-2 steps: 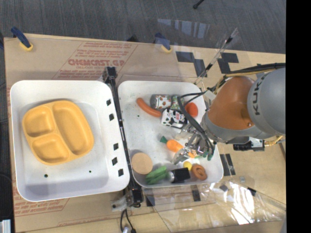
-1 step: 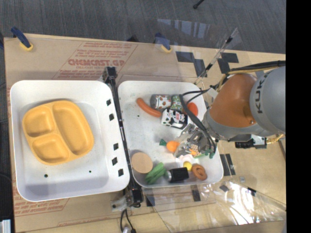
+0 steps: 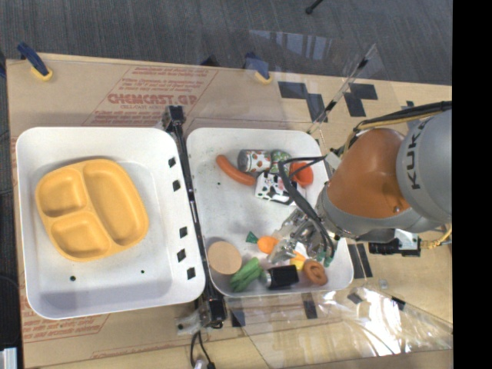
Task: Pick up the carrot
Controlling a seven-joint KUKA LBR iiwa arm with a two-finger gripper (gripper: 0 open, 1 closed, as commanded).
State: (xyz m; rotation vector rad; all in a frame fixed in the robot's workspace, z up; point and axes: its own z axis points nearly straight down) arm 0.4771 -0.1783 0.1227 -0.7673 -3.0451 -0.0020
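The carrot [image 3: 266,244] is seen just left of the gripper [image 3: 301,237] in the right bin [image 3: 201,177]; finger state cannot be told. A yellow tray [image 3: 91,207] is held in the left bin [image 3: 31,149].

Two white bins [image 3: 100,148] (one yellow tray [image 3: 91,207])
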